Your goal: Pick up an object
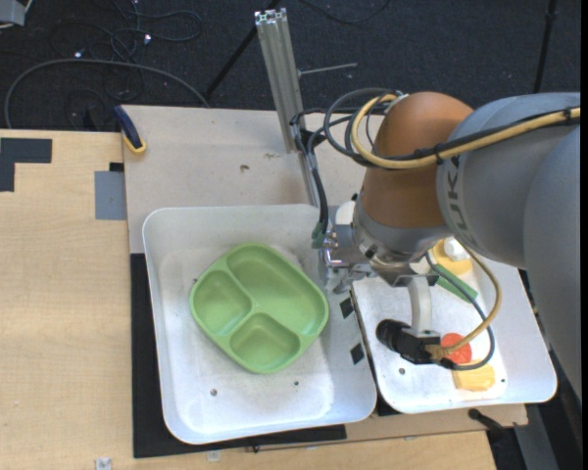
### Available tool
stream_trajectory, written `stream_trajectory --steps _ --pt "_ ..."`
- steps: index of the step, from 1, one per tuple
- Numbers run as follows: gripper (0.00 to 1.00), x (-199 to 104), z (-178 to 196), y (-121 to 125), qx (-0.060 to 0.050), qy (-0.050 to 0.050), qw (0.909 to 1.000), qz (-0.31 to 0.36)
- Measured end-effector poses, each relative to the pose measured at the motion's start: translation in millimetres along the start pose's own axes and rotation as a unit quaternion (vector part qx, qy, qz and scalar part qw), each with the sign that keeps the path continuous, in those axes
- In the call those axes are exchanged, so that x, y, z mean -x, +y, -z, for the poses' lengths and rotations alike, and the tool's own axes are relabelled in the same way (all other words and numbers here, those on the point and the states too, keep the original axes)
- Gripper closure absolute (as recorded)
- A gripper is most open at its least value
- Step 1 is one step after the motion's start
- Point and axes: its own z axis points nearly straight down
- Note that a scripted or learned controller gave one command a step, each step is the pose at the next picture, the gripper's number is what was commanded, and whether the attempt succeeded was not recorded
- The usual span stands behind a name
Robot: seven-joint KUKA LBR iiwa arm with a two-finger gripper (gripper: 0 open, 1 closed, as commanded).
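Observation:
A light green divided plate (260,306) lies in the left bin (176,380), towards its right side. My gripper (345,262) hangs low over the seam between the two bins, close to the plate's right rim, and the orange wrist hides most of it. In the right bin (524,385) several small things lie partly under the arm: a yellow and white object (455,255), a green strip (461,285), an orange-red object (456,351) and a yellow block (476,378). Nothing shows between the fingers.
An aluminium post (279,76) stands behind the bins, and a blue and yellow tool (130,128) lies at the board's far left corner. The wooden bench stretches to the left. The arm covers much of the right bin.

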Motion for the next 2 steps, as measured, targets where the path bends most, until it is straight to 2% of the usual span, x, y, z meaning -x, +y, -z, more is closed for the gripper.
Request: stream_trajectory --steps 1,2 --pt "1.0 -42.9 8.1 21.2 0.003 0.0 1.0 0.0" --pt "0.0 -41.6 7.7 20.0 0.001 -0.001 1.0 -0.001"
